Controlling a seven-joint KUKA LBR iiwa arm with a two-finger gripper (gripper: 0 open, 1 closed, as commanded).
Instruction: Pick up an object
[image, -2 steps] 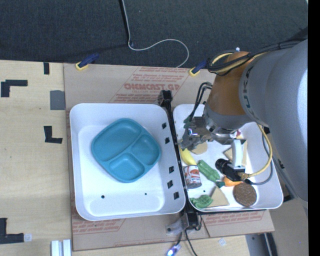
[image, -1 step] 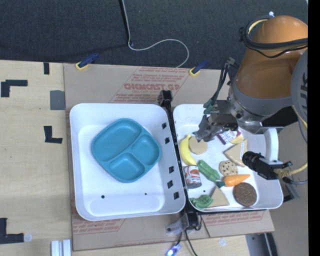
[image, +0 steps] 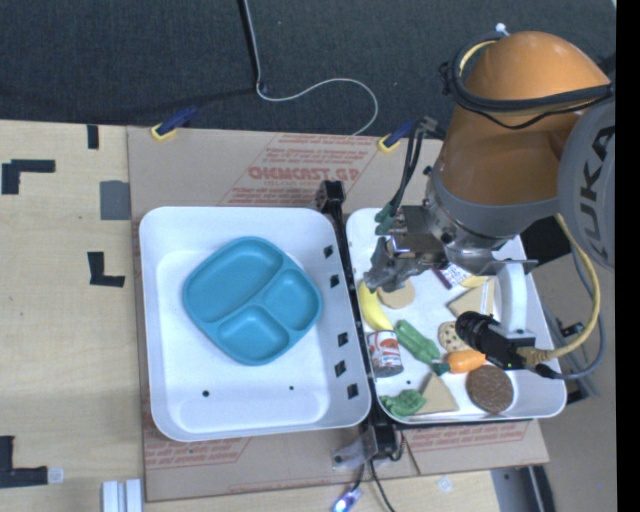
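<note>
Tool (image: 398, 262) sits low over the top-left part of the right bin (image: 548, 408). Open or closed: can't tell from this angle, and nothing is visibly gripped.

Writing: "KU" in dark letters on the grey arm (image: 600, 170), rest cut off. The can (image: 386, 352) has a red and white label, too small to read. Red print on the cardboard (image: 290, 170) under the bins runs inverted and isn't legible.

All loose objects are in the right bin:
- banana (image: 372, 308), yellow and curved, just below the tool along the bin's left wall
- tan disc (image: 399, 295), touching or nearly touching the banana, right at the tool's tip
- green pickle (image: 418, 340), lying diagonally below the disc
- can, beside the pickle on the left wall side
- chip cookie (image: 448, 334) and orange carrot (image: 463, 362), right of the pickle
- brown disc (image: 490, 388) in the lower-right corner
- pale wedge (image: 438, 393) and green leaf (image: 405, 403) at the bottom edge

It's crowded, with objects packed close together. The arm's orange body overhangs the bin's top-right and hides that area.

The left bin (image: 250, 405) holds a blue divided plate (image: 252, 298), flat, three compartments, well apart from the tool.

The table (image: 60, 300) is light wood with black tape marks (image: 30, 175). A white cable (image: 310, 90) loops on the dark surface behind.
</note>
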